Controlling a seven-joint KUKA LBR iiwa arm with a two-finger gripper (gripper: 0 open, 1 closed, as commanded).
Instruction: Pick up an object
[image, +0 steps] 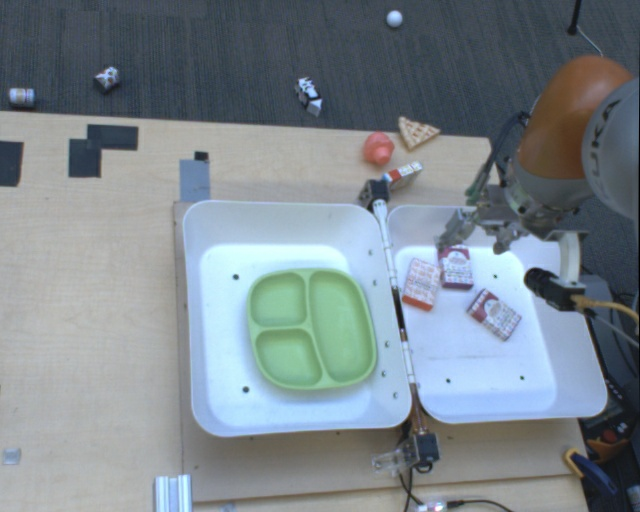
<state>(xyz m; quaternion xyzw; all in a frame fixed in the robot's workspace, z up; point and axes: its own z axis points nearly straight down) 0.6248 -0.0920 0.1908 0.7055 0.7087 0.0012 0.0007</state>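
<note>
Three small cartons lay in the right bin (560, 385) when we looked down on the bench: a pale red-and-white packet (420, 283) near the divider, a dark red box (456, 268) just beside it toward the bin's far edge, and a tilted red box (494, 314) a little apart toward the bin's middle. The arm (570, 120) reached in from the right, its orange band bulging above the wrist, and bent down over the far corner of that bin. The gripper (478, 228) hung low above the bin's far wall, close to the dark red box and seemingly just beyond it. We could not tell from this angle whether the claw was spread or pressed together, nor whether it touched the box.

In the left bin (215, 300) we saw a green divided tray (312, 328) lying flat, tilted slightly against the bin's edges. Beyond the bins, on the bench (90, 300), rested a red ball (378, 148), a wedge-shaped toy (418, 131) and a small red-capped tube (404, 173).
</note>
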